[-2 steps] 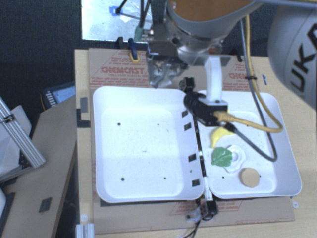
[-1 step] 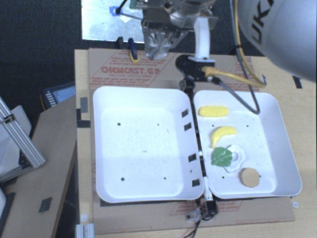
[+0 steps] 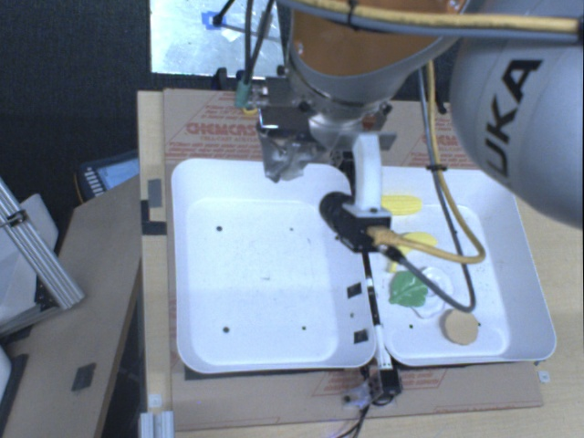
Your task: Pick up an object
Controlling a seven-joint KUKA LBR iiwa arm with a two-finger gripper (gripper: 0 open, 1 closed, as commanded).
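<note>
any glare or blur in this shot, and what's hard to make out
Camera view: the big grey arm near the lens is soft and out of focus; the bright patch at top left is blown out; the two shallow white bins are evenly lit with faint shadows; the tool is dim and cluttered, hard to read; the green leaf-shaped piece and round tan disc are fairly clear.

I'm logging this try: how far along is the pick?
Done: the arm has reached over the bins, its gripper above the left white bin's far edge. In hand: nothing visibly gripped. Left: the yellow flat pieces, green leaf-shaped piece and tan round disc lie in the right white bin.
</note>
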